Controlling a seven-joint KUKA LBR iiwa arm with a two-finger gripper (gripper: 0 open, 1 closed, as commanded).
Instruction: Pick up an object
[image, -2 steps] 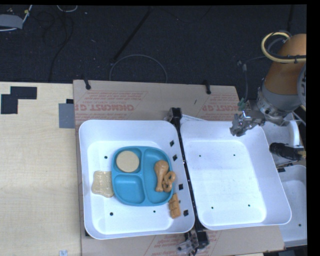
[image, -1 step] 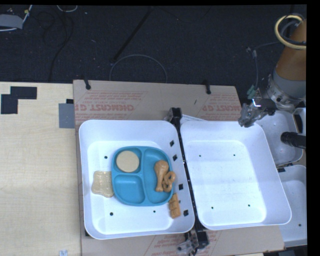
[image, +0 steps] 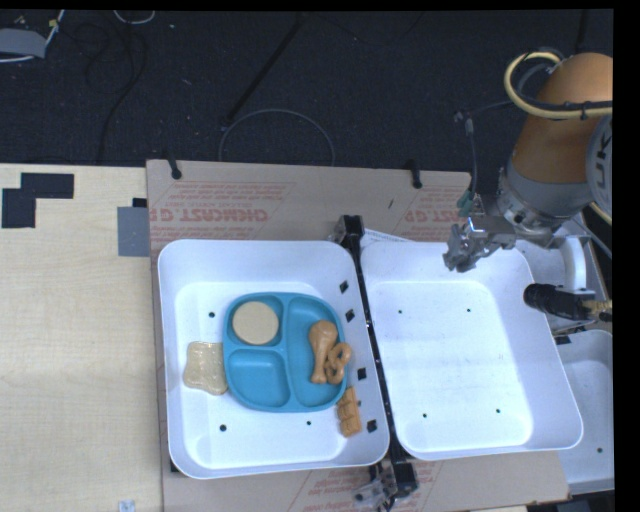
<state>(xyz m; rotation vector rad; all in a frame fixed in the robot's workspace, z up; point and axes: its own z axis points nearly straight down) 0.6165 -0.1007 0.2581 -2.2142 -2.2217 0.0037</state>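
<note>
We log: pale wood bench (image: 70, 330), cardboard sheet (image: 300, 200) under two white bins, dark floor behind. Left bin (image: 190, 270): blue divided tray (image: 265, 385) bearing round biscuit (image: 254, 322) and pretzel-like piece (image: 328, 352); beige slab (image: 205, 367) touching tray's left edge; small brown chunk (image: 348, 412) beside divider. Right bin (image: 470, 440): gripper (image: 468, 240) over far rim. Jaws possibly apart; we cannot tell.
</note>
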